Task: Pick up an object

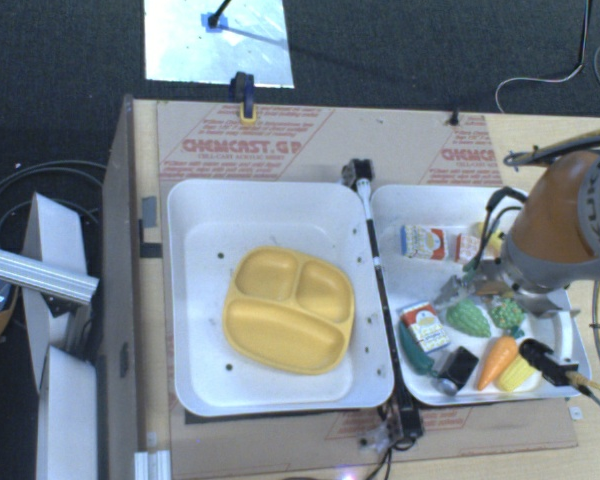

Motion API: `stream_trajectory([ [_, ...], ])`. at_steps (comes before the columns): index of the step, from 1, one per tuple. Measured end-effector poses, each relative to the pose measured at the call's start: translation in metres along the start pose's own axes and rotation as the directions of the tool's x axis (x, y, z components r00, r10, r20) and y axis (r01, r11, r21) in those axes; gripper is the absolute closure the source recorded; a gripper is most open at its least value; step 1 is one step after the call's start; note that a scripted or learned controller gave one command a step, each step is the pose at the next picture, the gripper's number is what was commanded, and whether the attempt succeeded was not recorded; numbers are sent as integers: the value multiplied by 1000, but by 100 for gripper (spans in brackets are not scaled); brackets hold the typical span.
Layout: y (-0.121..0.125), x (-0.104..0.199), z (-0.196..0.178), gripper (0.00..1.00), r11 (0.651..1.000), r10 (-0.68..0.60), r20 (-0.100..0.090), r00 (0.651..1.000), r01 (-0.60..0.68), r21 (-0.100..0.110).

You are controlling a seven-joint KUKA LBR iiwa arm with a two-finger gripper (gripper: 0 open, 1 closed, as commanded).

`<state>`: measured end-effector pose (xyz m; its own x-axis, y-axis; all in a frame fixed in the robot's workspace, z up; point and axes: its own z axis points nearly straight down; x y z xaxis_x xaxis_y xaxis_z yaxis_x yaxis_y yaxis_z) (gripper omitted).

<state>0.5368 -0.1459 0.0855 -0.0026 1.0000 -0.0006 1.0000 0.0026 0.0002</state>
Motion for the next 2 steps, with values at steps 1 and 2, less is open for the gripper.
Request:
stream_trajectory([
  [1,-1,0,-16,100,1000,1,0,1000,-1,-2],
  [2,-1,0,-16,0,1000,1,-1,1000,-1,-2],
])
